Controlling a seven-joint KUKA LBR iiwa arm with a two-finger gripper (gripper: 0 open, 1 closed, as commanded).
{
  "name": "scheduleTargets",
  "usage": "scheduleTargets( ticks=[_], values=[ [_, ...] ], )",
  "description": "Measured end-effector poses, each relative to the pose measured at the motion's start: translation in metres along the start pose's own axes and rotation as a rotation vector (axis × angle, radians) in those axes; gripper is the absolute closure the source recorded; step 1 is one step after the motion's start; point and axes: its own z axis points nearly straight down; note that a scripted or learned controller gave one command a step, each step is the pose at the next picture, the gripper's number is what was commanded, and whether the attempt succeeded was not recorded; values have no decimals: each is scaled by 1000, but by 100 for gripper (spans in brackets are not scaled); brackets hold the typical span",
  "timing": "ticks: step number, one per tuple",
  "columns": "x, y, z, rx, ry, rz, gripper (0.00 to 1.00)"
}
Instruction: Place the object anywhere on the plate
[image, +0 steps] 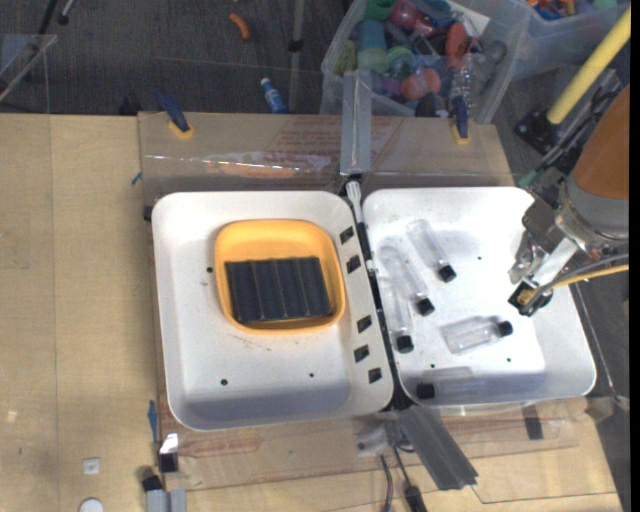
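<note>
Left bin (190, 300): shallow white tray with rounded corners and a smooth matte floor.
Plate (275, 231): orange-yellow, glossy, a rounded square with a raised rim, sitting slightly toward 12 o'clock of the left bin's centre.
Ribbed slab (278, 288): dark, flat and rectangular, with lengthwise grooves. It lies on the plate and covers most of the plate's floor toward 6 o'clock.
Right bin (560, 360): a matching white tray, touching the left bin along a shared seam.
Clear vials (430, 243): several see-through plastic cylinders with small black caps, all lying on their sides. Most are scattered from the right bin's centre toward 9 o'clock, and one lies near 6 o'clock.
Gripper (530, 275): pale metal, hanging over the right bin at about 3 o'clock. I cannot tell whether it is parted or closed, and nothing can be seen held in it.
Arm (605, 190): grey with an orange band, coming in from 3 o'clock.
</note>
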Motion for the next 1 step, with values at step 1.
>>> scheduleTargets(
  ticks=[1],
  values=[
    [-13,75,-29,-2,-1,14,100]
  ],
)
